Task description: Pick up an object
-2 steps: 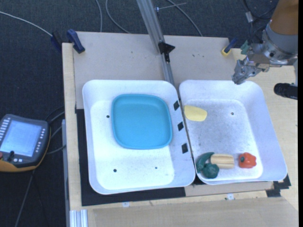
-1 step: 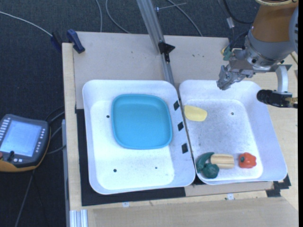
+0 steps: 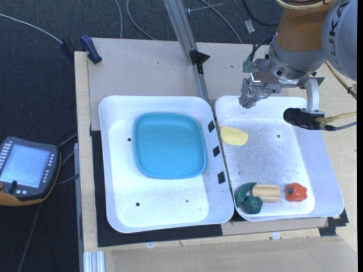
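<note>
hand: the grey metal two-finger hand point(image 3: 248, 100) hangs over the far edge of the right shallow white plastic bin point(image 3: 317, 152), nothing between its fingers; i cannot tell how wide they are.
nearest target: the pale yellow, rounded, smooth-looking flat piece point(image 3: 233, 135) lies just below the hand, apart from the others, so probably the easiest pick.
near-edge group: dark green lumpy toy point(image 3: 248, 198), tan cylinder point(image 3: 266, 193) and red rounded toy vegetable point(image 3: 295, 192) sit in a row, crowded against the wall.
left bin: a glossy turquoise square plate point(image 3: 170, 145) lies flat in the left white bin point(image 3: 113, 152).
table: pale wooden board point(image 3: 142, 67).
</note>
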`<state>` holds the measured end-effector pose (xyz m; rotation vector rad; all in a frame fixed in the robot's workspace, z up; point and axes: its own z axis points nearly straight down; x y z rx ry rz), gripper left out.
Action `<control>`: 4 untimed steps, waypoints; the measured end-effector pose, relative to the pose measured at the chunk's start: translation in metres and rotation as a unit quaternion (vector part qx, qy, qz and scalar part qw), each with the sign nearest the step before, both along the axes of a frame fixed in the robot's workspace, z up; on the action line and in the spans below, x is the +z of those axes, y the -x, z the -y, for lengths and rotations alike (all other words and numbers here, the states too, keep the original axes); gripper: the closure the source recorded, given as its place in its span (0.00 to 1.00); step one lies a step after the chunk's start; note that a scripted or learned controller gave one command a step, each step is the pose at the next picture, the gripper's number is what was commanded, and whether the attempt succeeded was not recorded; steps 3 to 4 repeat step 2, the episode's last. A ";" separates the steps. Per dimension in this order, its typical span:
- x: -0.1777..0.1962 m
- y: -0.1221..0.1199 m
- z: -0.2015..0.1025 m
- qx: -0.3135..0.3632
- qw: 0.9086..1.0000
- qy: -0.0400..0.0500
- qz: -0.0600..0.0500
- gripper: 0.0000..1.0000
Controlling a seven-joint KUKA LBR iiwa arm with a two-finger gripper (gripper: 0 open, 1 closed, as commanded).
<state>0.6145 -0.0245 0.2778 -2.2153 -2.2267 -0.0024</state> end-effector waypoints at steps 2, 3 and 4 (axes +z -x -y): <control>-0.010 0.010 -0.106 0.000 1.000 0.000 0.000 1.00; -0.010 0.010 -0.106 0.000 1.000 0.000 0.000 1.00; -0.010 0.010 -0.106 0.000 1.000 0.000 0.000 1.00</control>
